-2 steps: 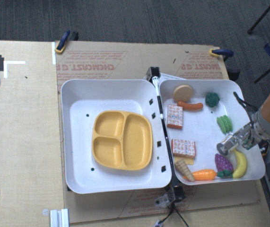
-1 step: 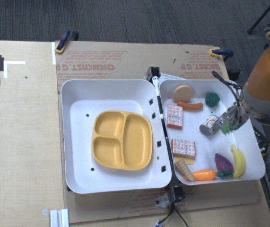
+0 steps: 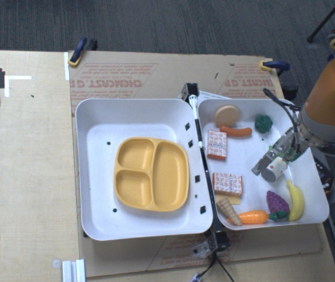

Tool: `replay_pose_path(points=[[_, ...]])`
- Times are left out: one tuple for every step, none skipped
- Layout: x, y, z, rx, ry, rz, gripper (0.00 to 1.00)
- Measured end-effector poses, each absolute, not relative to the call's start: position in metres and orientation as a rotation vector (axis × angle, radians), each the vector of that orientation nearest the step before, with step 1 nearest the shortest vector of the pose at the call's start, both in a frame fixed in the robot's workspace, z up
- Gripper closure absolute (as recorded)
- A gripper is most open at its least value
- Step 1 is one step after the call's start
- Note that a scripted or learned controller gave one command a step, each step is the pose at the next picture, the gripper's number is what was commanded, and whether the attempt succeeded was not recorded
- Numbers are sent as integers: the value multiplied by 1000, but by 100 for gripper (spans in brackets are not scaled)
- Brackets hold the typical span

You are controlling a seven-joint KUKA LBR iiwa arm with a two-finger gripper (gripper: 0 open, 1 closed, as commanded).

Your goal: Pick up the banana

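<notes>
Grey and partly cut off at the right edge, the arm [image 3: 325, 107] reaches over the right bin [image 3: 246, 107], and its gripper [image 3: 268, 168] hangs above the bin floor at an angle that hides the tips, so whether the jaws stand open or shut cannot be told; nothing can be seen held in them. Just beyond the jaws toward the near right corner lies the banana [image 3: 296, 200], apart from them and resting along the bin's right wall, with purple grapes [image 3: 277, 202] just beside it. On the far side of the jaws sit a green broccoli piece [image 3: 263, 123], a sausage [image 3: 236, 131] and a round tan item [image 3: 227, 115] (hard to identify). Two printed boxes [image 3: 217, 145] lie to the jaws' left, their patterns too small to read. A carrot [image 3: 253, 217] lies by the near wall. Reversed red lettering on the cardboard [image 3: 114, 78] under the bins cannot be read with confidence. A yellow divided plate [image 3: 152, 174] sits in the left bin [image 3: 91, 157].
</notes>
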State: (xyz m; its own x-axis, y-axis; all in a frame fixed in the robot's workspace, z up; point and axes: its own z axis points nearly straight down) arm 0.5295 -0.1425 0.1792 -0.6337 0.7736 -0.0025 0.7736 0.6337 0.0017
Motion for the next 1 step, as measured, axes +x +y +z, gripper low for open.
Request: replay_pose_path(points=[[483, -208, 108, 1337, 2842, 0, 0]])
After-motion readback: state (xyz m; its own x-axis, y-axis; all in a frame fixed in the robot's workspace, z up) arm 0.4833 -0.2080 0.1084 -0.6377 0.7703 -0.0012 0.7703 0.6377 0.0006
